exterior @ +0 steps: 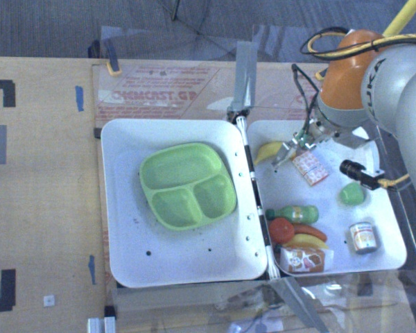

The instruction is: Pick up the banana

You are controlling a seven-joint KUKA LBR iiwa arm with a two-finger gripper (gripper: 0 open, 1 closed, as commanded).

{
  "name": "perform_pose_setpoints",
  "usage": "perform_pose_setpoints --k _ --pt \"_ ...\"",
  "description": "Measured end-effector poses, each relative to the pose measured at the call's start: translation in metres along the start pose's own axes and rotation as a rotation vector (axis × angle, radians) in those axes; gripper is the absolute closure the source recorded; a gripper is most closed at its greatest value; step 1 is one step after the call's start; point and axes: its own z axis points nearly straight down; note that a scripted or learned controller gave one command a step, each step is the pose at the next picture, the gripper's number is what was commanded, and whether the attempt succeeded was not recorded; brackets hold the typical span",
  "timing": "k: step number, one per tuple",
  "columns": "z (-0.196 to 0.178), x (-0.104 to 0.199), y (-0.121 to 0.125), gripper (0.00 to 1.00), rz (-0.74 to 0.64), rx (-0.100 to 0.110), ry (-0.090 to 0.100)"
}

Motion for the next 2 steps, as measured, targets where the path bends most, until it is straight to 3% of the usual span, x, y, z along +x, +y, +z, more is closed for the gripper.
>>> perform_pose_setpoints --k 1,2 --pt "-0.007 0.001 0.003 1.0 -0.004 -0.011 -0.006" --pt "-0.093 0.071 0.04 1.0 0.211 -0.012 0.002"
